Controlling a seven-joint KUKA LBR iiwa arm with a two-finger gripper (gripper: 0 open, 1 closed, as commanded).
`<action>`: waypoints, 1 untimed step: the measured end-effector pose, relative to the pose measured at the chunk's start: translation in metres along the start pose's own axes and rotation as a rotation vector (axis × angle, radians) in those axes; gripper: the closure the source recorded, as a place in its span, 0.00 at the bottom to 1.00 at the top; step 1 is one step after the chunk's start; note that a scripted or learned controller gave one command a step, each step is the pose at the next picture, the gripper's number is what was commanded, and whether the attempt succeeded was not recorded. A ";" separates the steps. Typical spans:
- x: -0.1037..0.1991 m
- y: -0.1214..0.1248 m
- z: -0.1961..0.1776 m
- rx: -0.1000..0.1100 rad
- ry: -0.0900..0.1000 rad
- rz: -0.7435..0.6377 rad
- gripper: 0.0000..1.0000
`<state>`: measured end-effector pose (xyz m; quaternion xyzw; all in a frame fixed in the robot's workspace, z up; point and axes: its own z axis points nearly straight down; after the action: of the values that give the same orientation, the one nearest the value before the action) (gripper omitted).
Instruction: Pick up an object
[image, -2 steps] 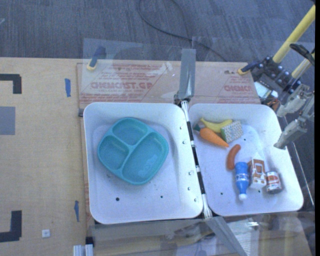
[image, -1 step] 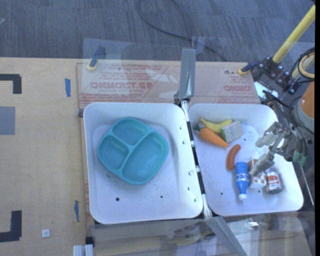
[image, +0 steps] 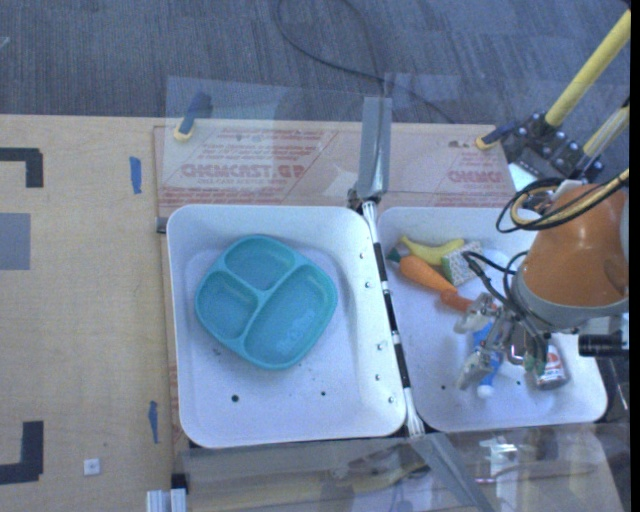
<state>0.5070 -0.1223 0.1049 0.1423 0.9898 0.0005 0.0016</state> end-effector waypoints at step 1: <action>-0.078 0.000 0.016 -0.001 -0.009 0.043 0.00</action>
<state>0.5825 -0.1442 0.0892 0.1634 0.9865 0.0005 0.0059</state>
